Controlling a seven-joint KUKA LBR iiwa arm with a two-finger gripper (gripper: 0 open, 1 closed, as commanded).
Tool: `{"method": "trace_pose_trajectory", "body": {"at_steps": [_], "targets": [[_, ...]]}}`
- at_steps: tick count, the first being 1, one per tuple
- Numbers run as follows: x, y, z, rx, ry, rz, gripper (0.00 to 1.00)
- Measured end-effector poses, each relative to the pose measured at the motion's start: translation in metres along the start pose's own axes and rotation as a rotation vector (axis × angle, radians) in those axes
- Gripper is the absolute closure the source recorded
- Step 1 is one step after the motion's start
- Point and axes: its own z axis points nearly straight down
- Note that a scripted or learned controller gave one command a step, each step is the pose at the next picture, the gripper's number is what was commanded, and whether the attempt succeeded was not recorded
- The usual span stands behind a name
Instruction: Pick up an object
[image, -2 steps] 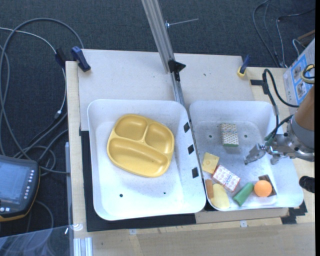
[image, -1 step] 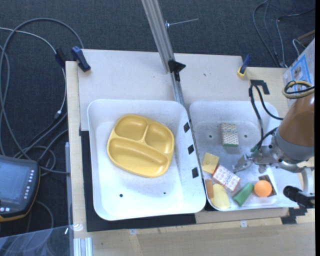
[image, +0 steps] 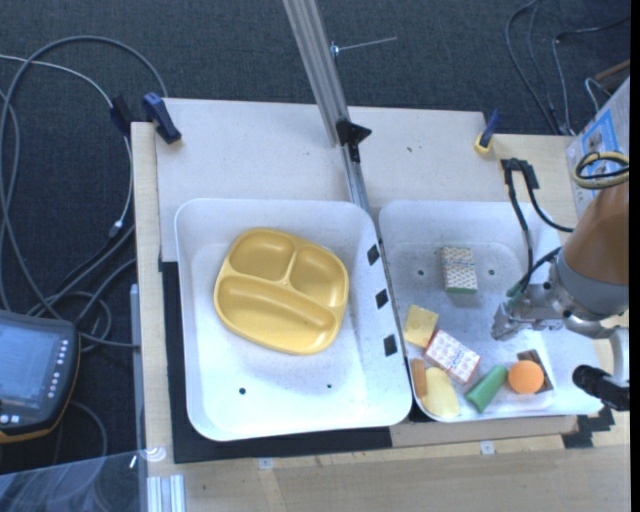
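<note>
Camera view: tool (image: 512, 322) hanging over right bin (image: 400, 235), finger state impossible to tell.
Objects: orange ball (image: 526, 376), green block (image: 486, 388), patterned box (image: 451, 356) sitting near front edge.
Left bin (image: 200, 400): holding yellow tray (image: 282, 290).

We see our arm (image: 600, 250) reaching in from the right, its orange band above the wrist. Our gripper (image: 512, 322) hangs low, pointing left.

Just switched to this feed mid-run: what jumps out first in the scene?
The yellow divided plate dominates, lying alone in the left bin. The right bin holds a clutter of small items along its near edge, including an orange ball, a green block and a red-and-white patterned box. The gripper hangs over that bin's right side, just above the ball.
</note>
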Motion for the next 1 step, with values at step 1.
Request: {"method": "trace_pose_trajectory", "body": {"at_steps": [1], "targets": [[-0.006,0.002,-0.0448,-0.004,-0.004,0.0,1.0]]}}
